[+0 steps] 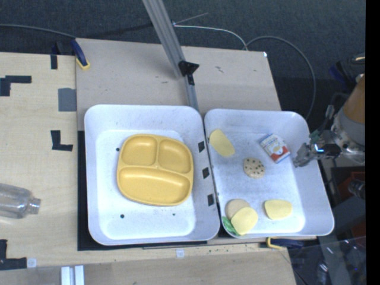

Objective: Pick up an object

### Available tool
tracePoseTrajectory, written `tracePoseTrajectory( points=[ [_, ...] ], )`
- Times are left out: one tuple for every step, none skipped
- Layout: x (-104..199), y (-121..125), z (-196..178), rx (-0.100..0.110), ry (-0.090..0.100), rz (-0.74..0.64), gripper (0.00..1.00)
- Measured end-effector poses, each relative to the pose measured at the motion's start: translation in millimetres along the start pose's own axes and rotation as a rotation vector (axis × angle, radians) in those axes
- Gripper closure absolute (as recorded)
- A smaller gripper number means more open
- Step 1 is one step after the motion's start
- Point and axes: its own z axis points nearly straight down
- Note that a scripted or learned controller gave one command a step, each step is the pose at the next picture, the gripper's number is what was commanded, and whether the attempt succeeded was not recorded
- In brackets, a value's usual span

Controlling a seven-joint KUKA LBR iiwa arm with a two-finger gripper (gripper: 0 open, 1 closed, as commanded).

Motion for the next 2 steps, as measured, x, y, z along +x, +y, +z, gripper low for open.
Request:
tracePoseTrajectory(
  points=[
    [0.7, 0.3, 0.1, 0.0, 0.001, -0.001, 0.0],
    [1.5, 0.8, -9.8, 0.0, 0.002, -0.003, 1.0]
  ],
)
